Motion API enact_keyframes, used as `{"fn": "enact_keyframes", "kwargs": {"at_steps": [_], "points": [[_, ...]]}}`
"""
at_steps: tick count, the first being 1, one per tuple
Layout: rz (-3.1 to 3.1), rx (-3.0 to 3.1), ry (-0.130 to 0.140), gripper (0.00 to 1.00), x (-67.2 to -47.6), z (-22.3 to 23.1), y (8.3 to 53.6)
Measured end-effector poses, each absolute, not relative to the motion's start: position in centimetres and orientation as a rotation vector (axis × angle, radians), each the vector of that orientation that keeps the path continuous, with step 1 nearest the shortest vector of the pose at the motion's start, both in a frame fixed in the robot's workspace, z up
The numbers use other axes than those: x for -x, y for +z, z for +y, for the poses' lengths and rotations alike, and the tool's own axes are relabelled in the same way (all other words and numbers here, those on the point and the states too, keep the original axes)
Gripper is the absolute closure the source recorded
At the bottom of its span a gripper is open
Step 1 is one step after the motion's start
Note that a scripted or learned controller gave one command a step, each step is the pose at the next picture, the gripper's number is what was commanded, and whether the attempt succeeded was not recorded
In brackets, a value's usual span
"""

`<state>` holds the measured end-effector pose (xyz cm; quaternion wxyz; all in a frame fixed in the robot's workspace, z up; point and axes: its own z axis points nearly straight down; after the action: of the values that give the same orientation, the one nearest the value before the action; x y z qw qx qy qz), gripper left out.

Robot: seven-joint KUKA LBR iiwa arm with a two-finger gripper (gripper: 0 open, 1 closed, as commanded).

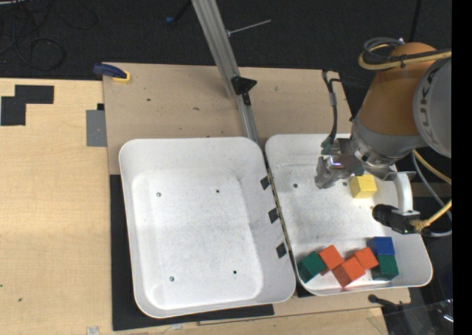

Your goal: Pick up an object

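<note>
I am seeing the wide white left bin (192,282) lying open, its floor giving free passage everywhere. In the white right bin (295,156) the middle floor is standing clear, but a cluster of blocks is crowding the near edge: a green cube (313,265), two orange blocks (331,257) (357,265), a blue cube (382,246) and another green block (385,267). A yellow cube (363,186) is sitting just beside the grey two-finger gripper (327,173). A slanting aluminium rail (217,38) is crossing behind, ending between the bins.
</note>
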<state>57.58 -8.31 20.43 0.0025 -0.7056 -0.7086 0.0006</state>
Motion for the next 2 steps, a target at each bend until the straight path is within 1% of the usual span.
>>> {"fn": "enact_keyframes", "kwargs": {"at_steps": [2], "points": [[-2.225,2.213,-0.001,1.00,-57.0,2.3,22.8]]}}
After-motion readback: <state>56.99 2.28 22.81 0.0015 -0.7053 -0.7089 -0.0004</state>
